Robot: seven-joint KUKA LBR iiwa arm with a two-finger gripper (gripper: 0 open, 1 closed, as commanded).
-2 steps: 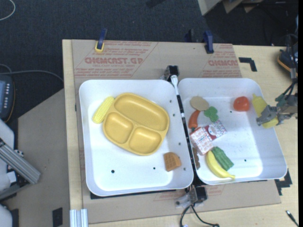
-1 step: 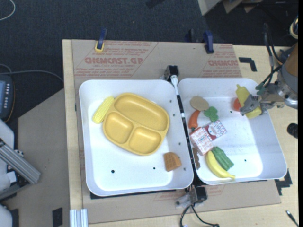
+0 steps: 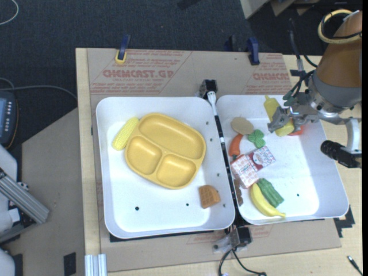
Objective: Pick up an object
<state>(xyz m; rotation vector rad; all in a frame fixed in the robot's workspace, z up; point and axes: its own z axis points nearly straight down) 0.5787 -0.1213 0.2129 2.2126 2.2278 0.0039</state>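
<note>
My gripper (image 3: 281, 119) hangs low over the back of the right bin (image 3: 322, 183), reaching in from the right. A yellow piece (image 3: 284, 130) and a red piece (image 3: 296, 130) lie right under its tip; whether either is gripped is hidden. A yellow item (image 3: 270, 105) lies just behind the gripper. To its left are a tan oval (image 3: 242, 125), a green floret (image 3: 256, 137) and an orange carrot (image 3: 235, 145). Nearer the front lie red-and-white packets (image 3: 252, 165), a banana (image 3: 262, 203) and a green cucumber (image 3: 270, 192).
The left bin (image 3: 115, 200) holds a yellow divided plate (image 3: 164, 150), a corn cob (image 3: 125, 133) at its left and a brown biscuit (image 3: 209, 196) at the front right. A black divider (image 3: 221, 148) runs between the bins. Blue clamps (image 3: 252, 49) grip the board's far edge.
</note>
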